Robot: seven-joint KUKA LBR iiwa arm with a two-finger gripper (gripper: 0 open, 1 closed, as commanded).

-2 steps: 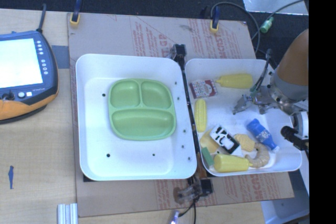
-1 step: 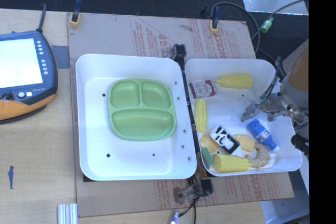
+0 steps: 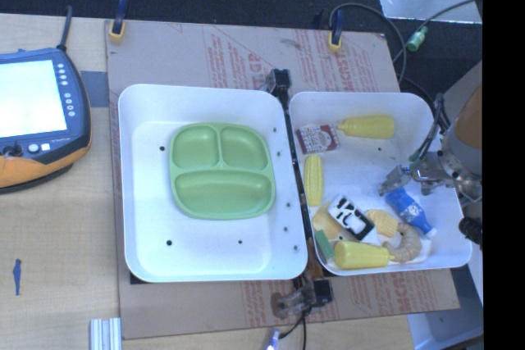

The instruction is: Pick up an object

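Blue packet (image 3: 408,211) just beside hand (image 3: 408,176)

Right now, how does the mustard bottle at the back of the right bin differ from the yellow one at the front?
The back mustard bottle lies alone against the far wall, its tip toward the ketchup packet. The front yellow bottle sits crowded among toys, touching the shrimp. Both are yellow and lying down.
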